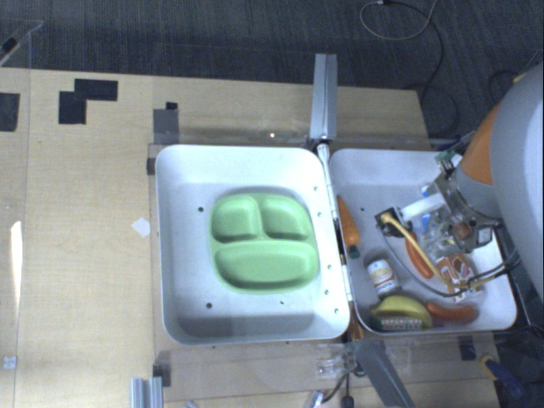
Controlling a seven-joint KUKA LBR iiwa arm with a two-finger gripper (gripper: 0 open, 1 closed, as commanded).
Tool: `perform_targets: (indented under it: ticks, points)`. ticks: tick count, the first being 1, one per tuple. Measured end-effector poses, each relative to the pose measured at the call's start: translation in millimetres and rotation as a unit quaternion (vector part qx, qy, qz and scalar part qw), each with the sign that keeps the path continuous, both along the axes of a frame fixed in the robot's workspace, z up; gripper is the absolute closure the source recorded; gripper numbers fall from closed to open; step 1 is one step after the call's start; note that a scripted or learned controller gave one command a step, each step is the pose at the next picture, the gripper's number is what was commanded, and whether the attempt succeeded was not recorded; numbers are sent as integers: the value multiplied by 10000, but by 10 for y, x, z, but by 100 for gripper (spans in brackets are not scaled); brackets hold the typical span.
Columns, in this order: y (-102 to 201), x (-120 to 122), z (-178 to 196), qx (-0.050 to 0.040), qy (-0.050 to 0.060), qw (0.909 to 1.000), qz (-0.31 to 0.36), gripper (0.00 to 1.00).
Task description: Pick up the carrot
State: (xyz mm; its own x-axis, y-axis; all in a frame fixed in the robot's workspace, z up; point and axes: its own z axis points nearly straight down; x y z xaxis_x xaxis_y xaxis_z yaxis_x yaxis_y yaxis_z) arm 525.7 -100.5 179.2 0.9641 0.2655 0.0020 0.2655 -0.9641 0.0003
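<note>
The carrot (pixel 347 224) is a slim orange stick with a small green end. It lies lengthwise against the left wall of the right bin (pixel 365 170), green end toward the front. My gripper (pixel 429 228) hangs low over the right half of that bin, well to the right of the carrot and apart from it. Nothing of the carrot is between its parts. The grey arm with its orange band (pixel 478 155) comes in from the right edge.
Under and beside the gripper lies an orange-red elongated item (pixel 418 258). A small jar (pixel 380 273), a banana (pixel 399 308) and a reddish sausage (pixel 452 314) crowd the bin's front. In the left bin (pixel 183 296) sits a green divided plate (pixel 263 240).
</note>
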Motion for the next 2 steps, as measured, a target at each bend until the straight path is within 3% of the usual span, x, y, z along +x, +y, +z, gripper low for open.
perform_targets:
  ticks: [1, 2]
  points:
    - [67, 435, -896, -2, -46, 9986, 526, 100]
    - [227, 204, 102, 2, -7, 9996, -290, 100]
